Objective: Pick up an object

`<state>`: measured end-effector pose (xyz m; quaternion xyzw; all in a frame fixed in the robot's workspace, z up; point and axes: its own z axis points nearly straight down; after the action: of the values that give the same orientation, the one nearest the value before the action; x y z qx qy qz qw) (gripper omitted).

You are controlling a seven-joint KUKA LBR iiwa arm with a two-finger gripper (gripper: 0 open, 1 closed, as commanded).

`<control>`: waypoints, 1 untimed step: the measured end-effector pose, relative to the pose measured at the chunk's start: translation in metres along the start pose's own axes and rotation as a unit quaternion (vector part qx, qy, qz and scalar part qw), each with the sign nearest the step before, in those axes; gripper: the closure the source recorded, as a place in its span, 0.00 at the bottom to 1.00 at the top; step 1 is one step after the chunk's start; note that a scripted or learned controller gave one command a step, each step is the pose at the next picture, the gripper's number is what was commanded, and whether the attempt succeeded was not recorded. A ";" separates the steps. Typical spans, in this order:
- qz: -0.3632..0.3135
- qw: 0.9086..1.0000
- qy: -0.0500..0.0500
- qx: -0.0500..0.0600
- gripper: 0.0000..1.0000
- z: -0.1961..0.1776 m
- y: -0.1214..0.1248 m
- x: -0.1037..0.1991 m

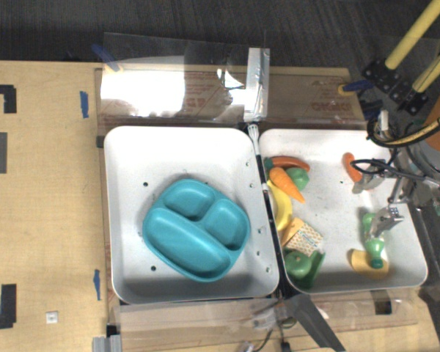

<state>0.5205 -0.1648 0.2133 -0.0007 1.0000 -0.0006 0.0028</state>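
The right bin (330, 210) holds several toy foods. An orange carrot (287, 182) and a yellow banana (281, 205) lie along its left wall. Below them are a speckled yellow wedge (303, 237) and a dark green pepper (302, 265). A small orange piece (350, 165) lies toward the far right. My gripper (385, 220) hangs low over the right side of this bin. It is right beside a small green piece (367, 221) and just above a yellow and green toy (371, 257). Nothing visibly sits in the gripper.
The left bin (125, 196) holds a teal divided plate (196, 228). Cables and the grey arm (418, 189) crowd the right bin's right edge. Yellow rods (422, 22) slant at the top right. A clear plastic sheet (183, 86) lies behind the bins.
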 end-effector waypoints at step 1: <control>0.017 1.000 -0.005 0.002 0.00 0.123 -0.060 0.005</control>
<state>0.5158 -0.2252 0.0905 0.0159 0.9998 -0.0025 0.0077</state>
